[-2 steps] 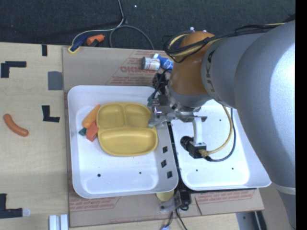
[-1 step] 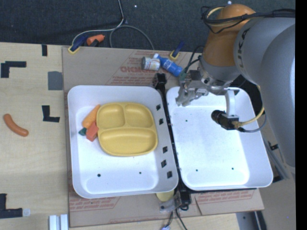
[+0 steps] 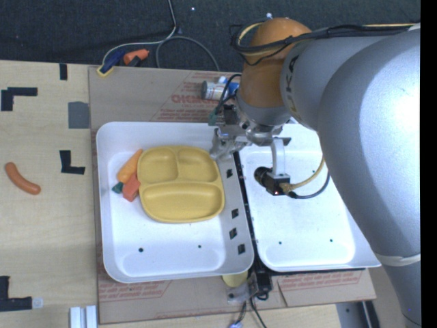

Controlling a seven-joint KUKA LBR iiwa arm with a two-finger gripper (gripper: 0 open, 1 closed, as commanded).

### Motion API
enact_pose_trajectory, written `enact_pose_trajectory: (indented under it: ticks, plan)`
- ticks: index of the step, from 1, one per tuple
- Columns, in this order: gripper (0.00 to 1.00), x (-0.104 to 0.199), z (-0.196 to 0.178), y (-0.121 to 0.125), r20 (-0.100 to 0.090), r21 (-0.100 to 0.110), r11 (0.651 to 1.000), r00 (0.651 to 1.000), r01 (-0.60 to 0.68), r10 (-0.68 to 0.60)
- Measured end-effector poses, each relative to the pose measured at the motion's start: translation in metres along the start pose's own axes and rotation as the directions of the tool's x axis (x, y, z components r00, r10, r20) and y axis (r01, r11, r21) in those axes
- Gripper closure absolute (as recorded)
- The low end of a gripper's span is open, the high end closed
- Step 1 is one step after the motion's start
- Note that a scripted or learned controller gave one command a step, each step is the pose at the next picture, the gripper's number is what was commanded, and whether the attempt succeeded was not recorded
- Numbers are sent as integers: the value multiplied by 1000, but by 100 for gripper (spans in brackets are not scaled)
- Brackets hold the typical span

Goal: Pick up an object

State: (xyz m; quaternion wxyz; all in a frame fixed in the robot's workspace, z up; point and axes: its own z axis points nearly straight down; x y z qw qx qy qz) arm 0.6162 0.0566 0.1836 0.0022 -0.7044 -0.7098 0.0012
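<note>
A yellow divided plate [image 3: 180, 183] lies in the left white bin [image 3: 164, 258], near its back right. An orange carrot-like toy [image 3: 128, 167] rests against the plate's left edge, with a small red and green piece [image 3: 127, 190] just in front of it. My gripper [image 3: 227, 142] hangs low over the back end of the divider between the two bins, right beside the plate's far right corner. The wrist hides its tips, and nothing shows held in it.
The right white bin [image 3: 307, 260] sits under the arm, with a black cable connector [image 3: 266, 178] dangling over it. An orange sausage toy [image 3: 22, 178] lies on the bench far left. A yellow-and-orange tool [image 3: 123, 59] and a small silver-and-blue item [image 3: 215, 87] sit behind the bins.
</note>
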Motion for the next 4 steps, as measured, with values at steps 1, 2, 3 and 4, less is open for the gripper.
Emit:
enact_pose_trajectory:
  ticks: [1,2,3,4]
  plan:
    - [100,-55,0,11,3,-3,1000,1000,-11,11]
    - [100,-144,-1,36,5,-6,1000,1000,-13,13]
    - [100,-32,-1,49,-1,-5,1000,1000,3,-3]
    - [100,-146,-1,47,6,-5,1000,1000,-15,15]
